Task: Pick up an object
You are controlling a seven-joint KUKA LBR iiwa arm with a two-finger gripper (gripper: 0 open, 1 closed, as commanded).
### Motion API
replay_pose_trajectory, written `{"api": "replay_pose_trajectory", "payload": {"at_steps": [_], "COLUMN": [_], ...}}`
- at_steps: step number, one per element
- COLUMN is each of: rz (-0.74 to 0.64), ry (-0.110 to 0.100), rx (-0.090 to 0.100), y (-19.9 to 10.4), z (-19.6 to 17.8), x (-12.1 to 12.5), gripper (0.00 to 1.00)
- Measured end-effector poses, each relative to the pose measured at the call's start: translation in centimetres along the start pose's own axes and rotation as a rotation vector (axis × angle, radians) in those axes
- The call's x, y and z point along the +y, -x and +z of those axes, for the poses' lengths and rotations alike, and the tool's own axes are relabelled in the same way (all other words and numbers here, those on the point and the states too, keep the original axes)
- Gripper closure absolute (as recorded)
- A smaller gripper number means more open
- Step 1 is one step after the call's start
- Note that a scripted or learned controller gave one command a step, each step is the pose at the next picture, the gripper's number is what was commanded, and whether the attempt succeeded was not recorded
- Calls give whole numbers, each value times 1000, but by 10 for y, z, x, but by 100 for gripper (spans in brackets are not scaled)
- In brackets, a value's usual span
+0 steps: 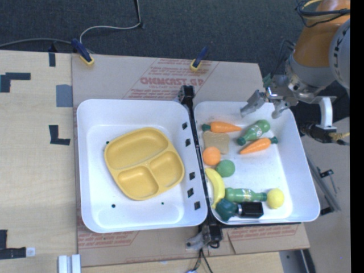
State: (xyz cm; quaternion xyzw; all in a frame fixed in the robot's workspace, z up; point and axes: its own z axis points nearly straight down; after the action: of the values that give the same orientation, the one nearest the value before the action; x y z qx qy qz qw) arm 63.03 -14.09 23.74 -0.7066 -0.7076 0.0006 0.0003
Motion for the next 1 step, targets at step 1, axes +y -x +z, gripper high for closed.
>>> {"api": "replay_pose_trajectory", "payload": {"at_steps": [1], "rz": [0], "ry": [-1], "rx": [1], "y": [-43], "z": [59], "x": [35], "gripper": [0]}}
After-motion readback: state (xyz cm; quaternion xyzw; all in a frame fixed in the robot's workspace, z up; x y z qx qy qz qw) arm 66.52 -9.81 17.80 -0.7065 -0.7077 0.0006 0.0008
